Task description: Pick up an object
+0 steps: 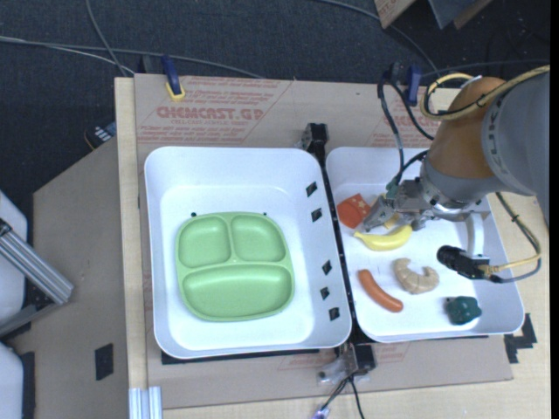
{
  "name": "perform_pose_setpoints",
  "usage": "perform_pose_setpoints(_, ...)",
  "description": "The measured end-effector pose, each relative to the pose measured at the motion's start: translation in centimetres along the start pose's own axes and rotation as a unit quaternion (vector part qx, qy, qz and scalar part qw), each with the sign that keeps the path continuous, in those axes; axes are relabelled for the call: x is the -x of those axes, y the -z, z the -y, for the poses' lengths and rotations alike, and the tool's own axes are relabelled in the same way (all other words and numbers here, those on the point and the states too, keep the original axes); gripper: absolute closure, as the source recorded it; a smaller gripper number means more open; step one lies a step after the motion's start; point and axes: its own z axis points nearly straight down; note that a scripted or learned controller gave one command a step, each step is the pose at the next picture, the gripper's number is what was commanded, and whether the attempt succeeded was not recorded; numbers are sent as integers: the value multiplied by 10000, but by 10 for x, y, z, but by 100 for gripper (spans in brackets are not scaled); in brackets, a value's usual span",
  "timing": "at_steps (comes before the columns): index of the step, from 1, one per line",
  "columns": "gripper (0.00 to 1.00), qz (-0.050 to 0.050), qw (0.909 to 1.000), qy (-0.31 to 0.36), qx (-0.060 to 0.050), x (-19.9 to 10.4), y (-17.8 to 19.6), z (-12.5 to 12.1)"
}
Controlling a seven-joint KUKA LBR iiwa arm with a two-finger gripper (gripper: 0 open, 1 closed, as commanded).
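My gripper (389, 221) low over the banana (385, 238) in the right bin (505, 321)

I can't tell how it is set; the banana lies just at its 6 o'clock, the red piece (352, 210) at 9. It looks light, stiff, slippery: I'd grip across its middle

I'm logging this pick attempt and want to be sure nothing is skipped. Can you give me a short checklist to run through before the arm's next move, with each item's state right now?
1. Gripper sits over the right bin: ok.
2. A target lies right under it, the yellow banana: ok.
3. Banana seen between the fingers: cannot tell, the wrist blocks that spot.
4. Neighbours apart from the banana: not ok, the red piece lies close beside it.
5. Sausage, tan piece and green item lie apart from the gripper: ok.
6. Green divided plate lies in the left bin, out of the way: ok.
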Motion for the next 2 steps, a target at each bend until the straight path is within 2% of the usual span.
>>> perform_pose_setpoints(1, 100, -6, 10000, 2, -10, -1, 8, 1)
perform_pose_setpoints(2, 100, 10, 10000, 10, 32, -2, 72, 1)
